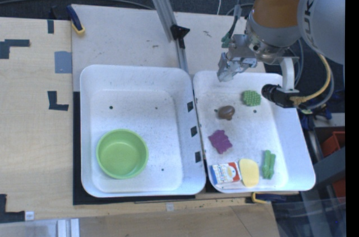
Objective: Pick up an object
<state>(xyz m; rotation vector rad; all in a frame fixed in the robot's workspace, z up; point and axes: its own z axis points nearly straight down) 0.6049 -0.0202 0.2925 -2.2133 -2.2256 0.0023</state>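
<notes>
**Gripper over the far edge of the right bin, nothing between its fingers**

I'm looking down on 2 white bins. My gripper (227,72) hangs above the far-left corner of the right bin (291,143), its fingers close together with only a narrow gap, and I see nothing clamped in them. Below it, well apart, sits a small brown object (226,112). A bumpy green ball (251,98) lies just to the right of that. Nearer me is a purple block (220,141). Along the near wall I count 3 items in a row: a red and white packet (225,173), a yellow piece (249,172) touching it, and a green piece (268,164). The left bin (95,76) holds 1 green bowl (122,153) in its near-left part.
</notes>
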